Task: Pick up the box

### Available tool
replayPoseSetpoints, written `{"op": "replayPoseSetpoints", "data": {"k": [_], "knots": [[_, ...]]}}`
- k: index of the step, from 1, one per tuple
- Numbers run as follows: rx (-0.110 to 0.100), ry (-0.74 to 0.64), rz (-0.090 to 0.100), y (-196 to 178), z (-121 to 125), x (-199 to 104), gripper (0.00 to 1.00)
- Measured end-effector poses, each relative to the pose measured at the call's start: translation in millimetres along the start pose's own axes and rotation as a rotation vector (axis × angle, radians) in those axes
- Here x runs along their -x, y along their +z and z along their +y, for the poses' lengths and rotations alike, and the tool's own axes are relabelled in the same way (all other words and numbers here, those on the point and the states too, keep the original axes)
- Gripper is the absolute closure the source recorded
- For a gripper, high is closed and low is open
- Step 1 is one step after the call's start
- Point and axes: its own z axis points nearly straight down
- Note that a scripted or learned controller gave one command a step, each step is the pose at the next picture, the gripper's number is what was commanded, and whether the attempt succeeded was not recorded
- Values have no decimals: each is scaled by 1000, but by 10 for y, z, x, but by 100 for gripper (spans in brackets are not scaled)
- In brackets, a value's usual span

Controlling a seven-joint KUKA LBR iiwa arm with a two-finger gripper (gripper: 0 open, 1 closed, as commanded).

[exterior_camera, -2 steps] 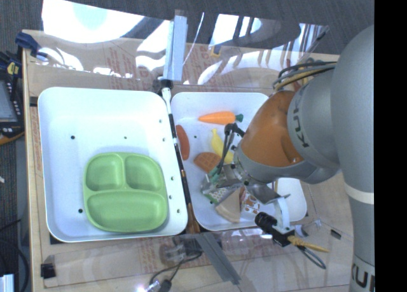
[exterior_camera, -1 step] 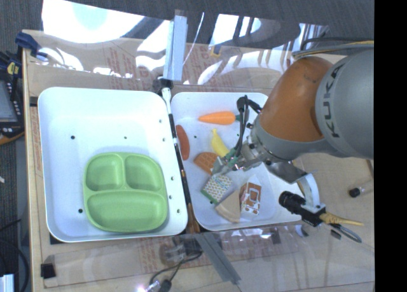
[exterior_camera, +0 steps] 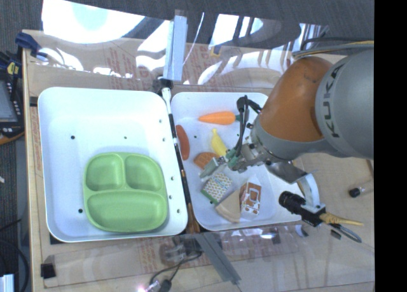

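Two box-like items lie in the right bin (exterior_camera: 191, 103). A small box with a green and white pattern (exterior_camera: 217, 187) sits near the middle. A white carton with orange print (exterior_camera: 250, 199) lies just right of it. My gripper (exterior_camera: 216, 166) reaches in from the right and hangs over the upper edge of the patterned box, close to it or touching it. The grey and orange arm (exterior_camera: 299, 109) covers the bin's right part.
The right bin also holds a carrot (exterior_camera: 217, 118), a red sausage (exterior_camera: 183, 141), a yellow banana (exterior_camera: 218, 142), a brown piece (exterior_camera: 203, 159) and a beige wedge (exterior_camera: 227, 211). A green divided plate (exterior_camera: 126, 192) lies in the left bin (exterior_camera: 57, 112). Pliers (exterior_camera: 340, 222) rest on the bench at right.
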Motion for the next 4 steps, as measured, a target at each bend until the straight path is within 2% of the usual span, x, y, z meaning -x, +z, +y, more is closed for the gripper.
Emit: {"op": "replayPoseSetpoints", "data": {"k": [1,2,3,4], "knots": [[5,7,-4,1316,29,339,0],[8,4,-6,1206,41,348,100],[0,-200,0,124,25,-87,100],[0,-200,0,125,24,-86,0]]}}
